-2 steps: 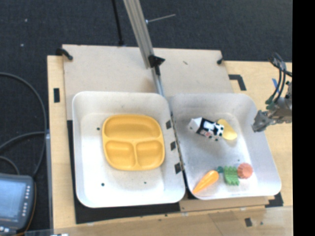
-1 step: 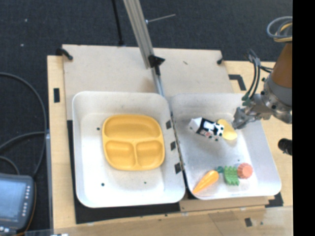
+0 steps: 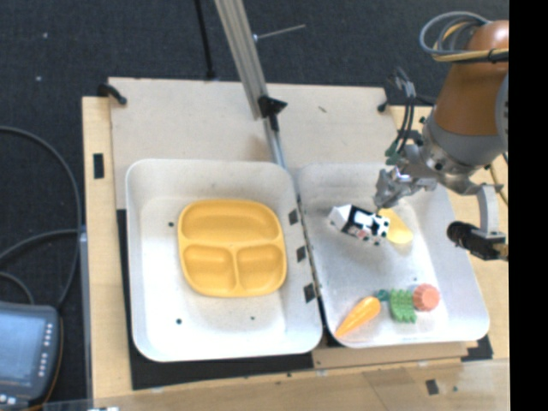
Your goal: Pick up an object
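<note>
Jaws' opening hard to tell; nothing seen held. Gripper (image 3: 387, 188) above right bin (image 3: 454, 315), near cow toy (image 3: 360, 224). Best lowered straight, centred, then closed.

Pale bench (image 3: 188, 122) with two white bins (image 3: 145, 332) side by side, perhaps touching.

cam: one, fixed above worktop (image 3: 197, 118) | faces down at a slant | range: mid, both bins whole | left bin (image 3: 145, 229) at 9 o'clock, right bin (image 3: 454, 302) at 3 | arm (image 3: 469, 101) enters from 2 o'clock
</note>
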